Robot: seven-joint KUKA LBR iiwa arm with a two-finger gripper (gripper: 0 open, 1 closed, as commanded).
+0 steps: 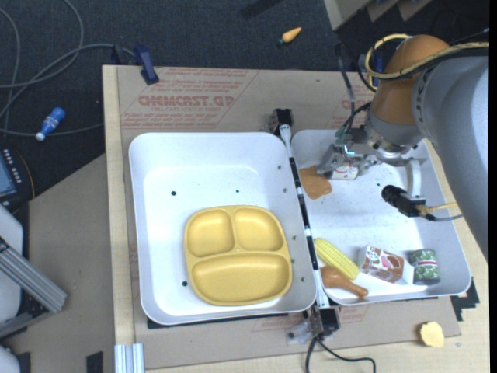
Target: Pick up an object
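My gripper [340,167] hangs low over the upper left part of the right bin [435,231]. Just to its lower left, against the bin's left wall, lies a flat brown piece [314,183] that looks like a cookie; I cannot tell whether the gripper touches it. Along the bin's front lie a yellow corn cob [336,257], an orange carrot-like piece [342,280], a small brown and white carton [384,263] and a green can [424,266].
A yellow divided plate [237,253] sits in the left bin [155,169]. Outside the bins, a yellow chunk [431,333] rests on the bench at the front right. A blue bottle [50,122] and an orange bit [290,34] lie on the floor.
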